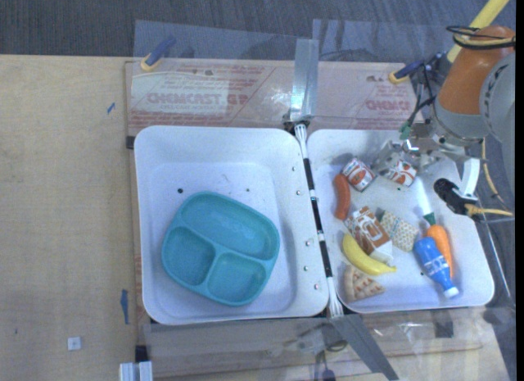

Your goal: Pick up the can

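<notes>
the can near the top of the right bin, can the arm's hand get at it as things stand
Probably yes. The can lies near the right bin's upper edge, close to the hand, with nothing on top of it. A second small can and the hot dog lie close by and could crowd it.

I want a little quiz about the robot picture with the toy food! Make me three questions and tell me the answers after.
1. True or false: the teal plate lies in the same bin as the banana.
2. Which bin is the gripper over? A. left bin B. right bin C. neither
3. Fill in: the carrot lies right beside the blue ____.

Key:
1. False. The plate is in the left bin; the banana is in the right one.
2. B. It is at the far end, near two small cans.
3. Bottle.
</notes>
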`<state>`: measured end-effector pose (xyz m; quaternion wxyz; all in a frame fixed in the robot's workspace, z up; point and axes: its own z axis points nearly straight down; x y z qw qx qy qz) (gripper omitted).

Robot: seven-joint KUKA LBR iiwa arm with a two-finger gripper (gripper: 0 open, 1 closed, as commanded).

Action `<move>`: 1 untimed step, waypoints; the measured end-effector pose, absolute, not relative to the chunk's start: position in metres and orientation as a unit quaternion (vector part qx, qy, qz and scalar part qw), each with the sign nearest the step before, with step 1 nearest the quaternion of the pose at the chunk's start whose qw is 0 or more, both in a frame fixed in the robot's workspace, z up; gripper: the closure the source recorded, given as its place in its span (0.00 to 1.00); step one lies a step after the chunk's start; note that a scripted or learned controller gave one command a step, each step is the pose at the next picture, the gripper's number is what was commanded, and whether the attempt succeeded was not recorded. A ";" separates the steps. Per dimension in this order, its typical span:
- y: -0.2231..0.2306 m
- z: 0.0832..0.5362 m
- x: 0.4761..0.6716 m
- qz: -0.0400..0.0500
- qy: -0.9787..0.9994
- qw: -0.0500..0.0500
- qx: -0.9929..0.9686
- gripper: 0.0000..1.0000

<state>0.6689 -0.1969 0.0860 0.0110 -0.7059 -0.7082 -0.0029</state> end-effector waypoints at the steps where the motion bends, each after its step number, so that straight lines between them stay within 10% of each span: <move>1: -0.198 0.098 0.671 -0.003 -0.709 0.006 -0.706 1.00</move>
